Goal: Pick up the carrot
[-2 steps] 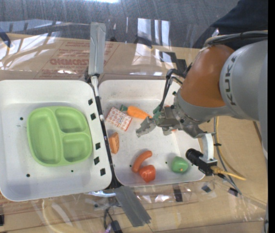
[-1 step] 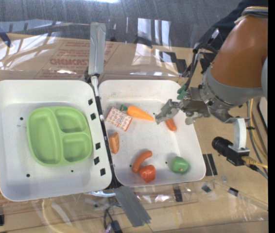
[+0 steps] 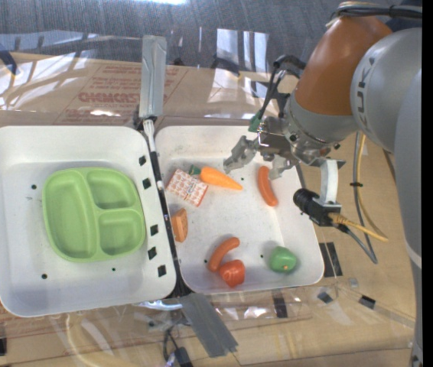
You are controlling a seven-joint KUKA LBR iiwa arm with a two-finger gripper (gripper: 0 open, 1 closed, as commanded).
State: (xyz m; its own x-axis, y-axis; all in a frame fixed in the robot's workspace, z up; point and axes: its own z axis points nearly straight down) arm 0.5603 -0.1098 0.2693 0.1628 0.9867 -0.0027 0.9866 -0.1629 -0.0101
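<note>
Carrot [image 3: 218, 178] lies flat on the floor of the right bin [image 3: 297, 277], just below and left of the claw [image 3: 256, 157], apart from it as far as visible. Claw fingers spread apart, nothing between them. Beside the carrot: a red-and-white carton [image 3: 187, 188] further left, a sausage [image 3: 268, 186] to the claw's lower right. Judgement: approach made, no grasp yet; descent, closure and lift remain.

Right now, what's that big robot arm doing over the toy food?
The robot's hand hovers open over the right bin, just right of the carrot. It holds nothing; the carrot lies on the bin floor beside a small food box. The green tray sits in the left bin.
</note>
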